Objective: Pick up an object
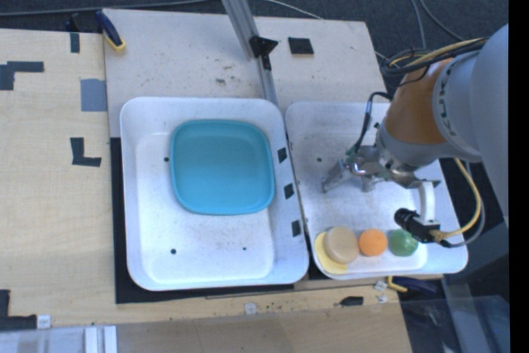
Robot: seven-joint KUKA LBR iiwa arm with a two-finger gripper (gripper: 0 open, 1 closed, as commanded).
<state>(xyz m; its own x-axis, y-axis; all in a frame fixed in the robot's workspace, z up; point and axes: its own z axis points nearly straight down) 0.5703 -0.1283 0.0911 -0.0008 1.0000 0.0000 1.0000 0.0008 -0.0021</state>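
In the right bin [314, 128], my gripper [347, 178] hangs over the bare middle of the floor, its two fingers spread apart with nothing between them. Along the bin's near edge lie three small objects in a row: a beige round piece on a yellow disc [338, 245], an orange ball [373, 242] and a green ball [402, 242]. They sit below and slightly right of the gripper, apart from it. A square teal plate [221, 165] rests in the left bin [149, 252].
A slanted metal pole [240, 4] crosses the back board above the divider between the bins. Cables [463, 211] loop around the arm's wrist at the right bin's right side. A blue-and-yellow tool [111, 31] lies at the back left.
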